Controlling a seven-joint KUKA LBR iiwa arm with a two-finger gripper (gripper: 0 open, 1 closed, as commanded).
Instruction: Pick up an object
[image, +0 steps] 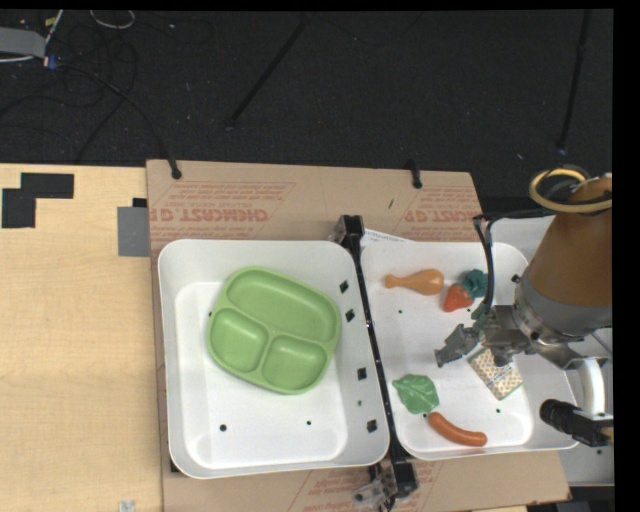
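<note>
The pale wooden counter (70, 350) carries a brown cardboard sheet (300, 200), and on that sheet sit the two white bins. The left bin (165, 350) holds a light green plate (272, 330), oval, with three compartments, lying flat and slightly turned. Everything else is placed from that plate.

Past the plate's right edge, across the seam between the bins, lies the right bin (405, 335) with the loose toys. Nearest the plate, level with its upper rim, is an orange drumstick-shaped piece (418, 282), its thin end pointing toward the plate. Below it, level with the plate's lower edge, lies a small green leaf (415, 392), flat on the bin floor. Lower still and a little farther from the plate is an orange-red sausage (458, 431), lying slanted near the bin's front wall.

Farther right of the plate, beside the drumstick's thick end, a small red piece (458, 297) touches a teal piece (474, 282); their exact shapes are too small to tell.

The grey tool (460, 347) hangs low over the bin floor at about the plate's mid-height, between the red piece and the leaf. Whether it is released or clenched cannot be told, and nothing can be seen in its grip. Just beside it, on the side away from the plate, lies a small patterned packet (500, 378), pale with speckled print. The arm (575, 270) rises at the far right.
</note>
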